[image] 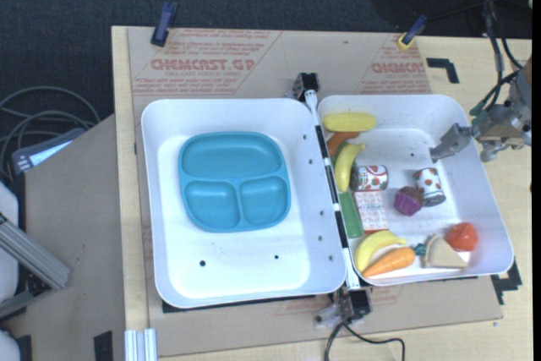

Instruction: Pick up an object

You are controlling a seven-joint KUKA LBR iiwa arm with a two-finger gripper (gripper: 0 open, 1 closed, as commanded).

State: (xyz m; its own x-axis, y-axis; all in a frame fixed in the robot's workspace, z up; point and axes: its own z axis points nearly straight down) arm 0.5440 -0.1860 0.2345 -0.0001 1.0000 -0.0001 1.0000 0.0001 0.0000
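The gripper (452, 141) hung at the right bin's (486, 182) far right edge, just inside the rim; whether it was open or shut could not be told from above, and nothing showed in its grasp. Nearest it lay a small can (430, 186) with a red-and-white label, tilted, and just beside that a purple piece (408, 202), the two touching or nearly so. Toward the bin's left side rested a second can (372, 177), and below it a flat printed card (371, 211). A green strip (347, 215) ran along the left wall. Along the far left corner lay a yellow banana (349, 122), with an orange piece (341, 142) and another banana (344, 167) just under it. At the near edge sat a third banana (376, 245) against a carrot (390, 260), then a pale wedge (444, 254) and a red tomato (461, 236) toward the near right corner. The left bin (161, 182) held a blue divided plate (234, 181), set toward its far side, well apart from the gripper. Both bins rested on a cardboard sheet (203, 62) held by clips.
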